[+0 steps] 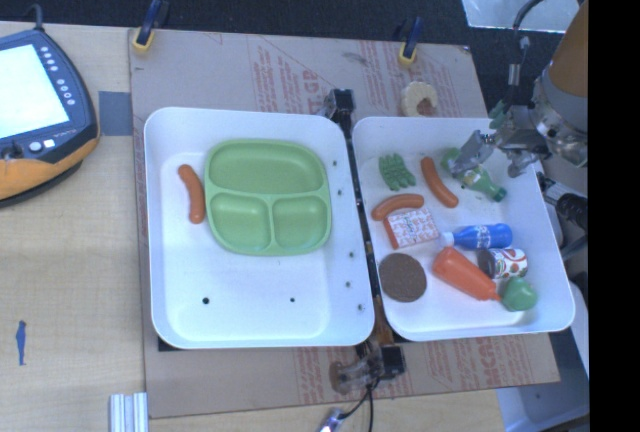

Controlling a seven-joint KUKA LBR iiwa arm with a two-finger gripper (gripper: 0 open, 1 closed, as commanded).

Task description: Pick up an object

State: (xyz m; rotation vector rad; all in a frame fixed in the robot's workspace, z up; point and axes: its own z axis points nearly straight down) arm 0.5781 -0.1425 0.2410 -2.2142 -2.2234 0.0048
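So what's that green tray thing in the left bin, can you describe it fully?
The green plate is a divided meal tray, pale green, looking like smooth moulded plastic. It has rounded corners and three compartments: one wide section along the far side and two smaller ones nearer the camera. All three look bare. It lies flat and right side up on the floor of the left bin, in the far half, close to the wall shared with the right bin. A brown sausage lies just beside its left edge, seemingly not touching.

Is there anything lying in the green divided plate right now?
No, the green plate shows bare compartments; the nearest item, a sausage, lies beside it.
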